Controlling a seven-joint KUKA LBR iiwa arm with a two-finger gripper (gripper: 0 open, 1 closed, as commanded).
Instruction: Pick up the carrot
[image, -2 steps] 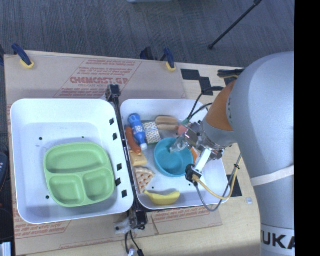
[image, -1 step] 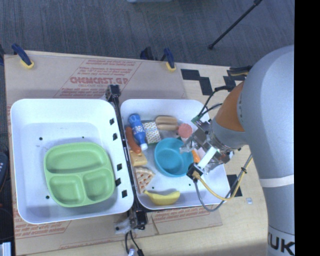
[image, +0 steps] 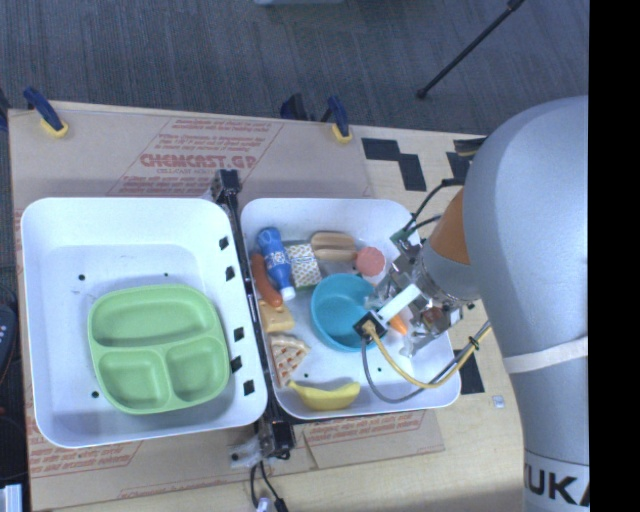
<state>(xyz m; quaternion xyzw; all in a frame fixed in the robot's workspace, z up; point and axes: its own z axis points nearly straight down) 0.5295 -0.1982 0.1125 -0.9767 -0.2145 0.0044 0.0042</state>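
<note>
We are hovering the claw at the blue bowl's right rim; whether it is apart or together, we cannot tell. The carrot is lying well beyond the bowl from the claw, against the right bin's far wall, its long axis running along that wall. A bottle, a hot dog and a banana are sharing this bin. The left bin is holding a green divided plate.

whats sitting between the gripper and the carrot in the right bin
In the camera view, the blue bowl lies between the gripper and the carrot. A blue bottle stands right beside the carrot, on the bowl's side.
</note>
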